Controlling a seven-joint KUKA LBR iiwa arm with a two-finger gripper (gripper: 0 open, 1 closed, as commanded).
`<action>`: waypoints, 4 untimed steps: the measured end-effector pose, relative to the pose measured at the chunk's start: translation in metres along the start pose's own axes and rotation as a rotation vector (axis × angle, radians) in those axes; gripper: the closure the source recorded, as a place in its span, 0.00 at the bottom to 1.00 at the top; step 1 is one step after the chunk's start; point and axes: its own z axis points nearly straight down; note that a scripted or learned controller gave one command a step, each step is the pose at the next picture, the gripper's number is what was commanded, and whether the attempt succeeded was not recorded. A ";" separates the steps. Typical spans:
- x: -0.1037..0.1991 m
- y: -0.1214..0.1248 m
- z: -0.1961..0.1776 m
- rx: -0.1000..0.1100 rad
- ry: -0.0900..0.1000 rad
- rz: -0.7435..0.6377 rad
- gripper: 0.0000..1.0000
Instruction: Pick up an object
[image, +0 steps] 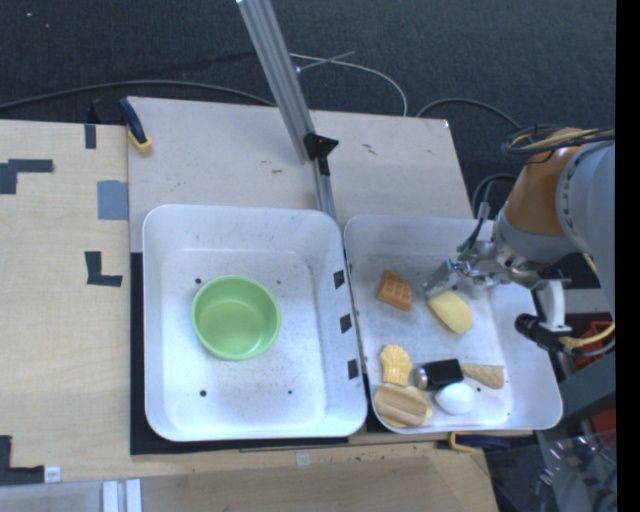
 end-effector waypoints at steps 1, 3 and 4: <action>0.000 0.002 -0.014 -0.005 -0.001 -0.002 1.00; -0.003 0.002 -0.119 -0.011 -0.002 0.000 1.00; -0.003 0.002 -0.110 -0.006 -0.002 0.000 1.00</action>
